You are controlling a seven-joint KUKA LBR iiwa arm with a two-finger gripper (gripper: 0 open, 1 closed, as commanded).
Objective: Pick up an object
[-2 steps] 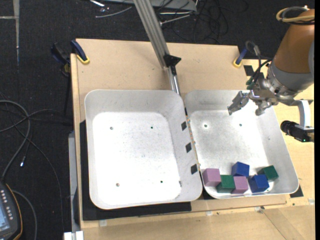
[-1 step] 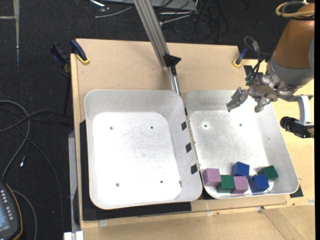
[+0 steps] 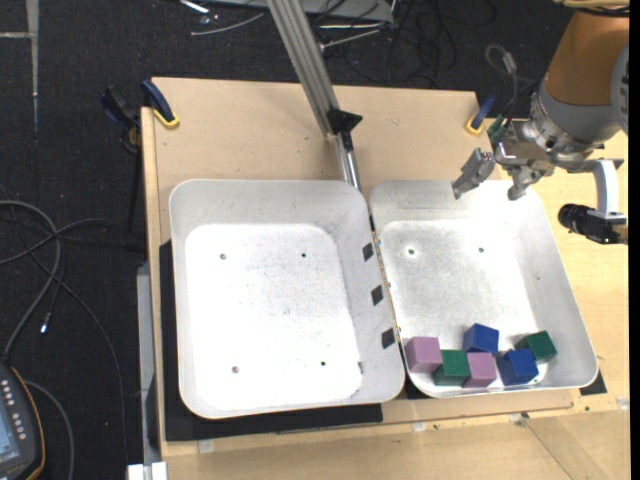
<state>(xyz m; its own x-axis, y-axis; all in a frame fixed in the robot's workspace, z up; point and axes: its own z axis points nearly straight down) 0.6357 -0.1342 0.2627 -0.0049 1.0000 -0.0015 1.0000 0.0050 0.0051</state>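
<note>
Nearest the camera, six small blocks are seen bunched along the near edge of the right bin [image 3: 560, 268]: a purple block [image 3: 423, 353] toward the near left corner, a green block [image 3: 454, 366] touching it, a second purple block [image 3: 482, 368], a blue block [image 3: 481, 338] just behind these, another blue block [image 3: 517, 366], and a dark green block [image 3: 541, 345] by the near right corner. The gripper [image 3: 494, 178] is held above the bin's far edge, well apart from the blocks, with its two fingers spread and nothing between them. Failure is judged most likely to come from the crowding: with the blocks touching one another, a finger could be set down on top of a neighbour rather than beside the chosen block, or two blocks could be pinched and dropped. The raised near rim is a second hazard, since little room is left between it and the front blocks for a finger. The dark green block and the rear blue block are judged the least hemmed in. The bin's middle and far half are left open for approach, and the left bin [image 3: 200, 268] is kept apart by the shared rims.
</note>
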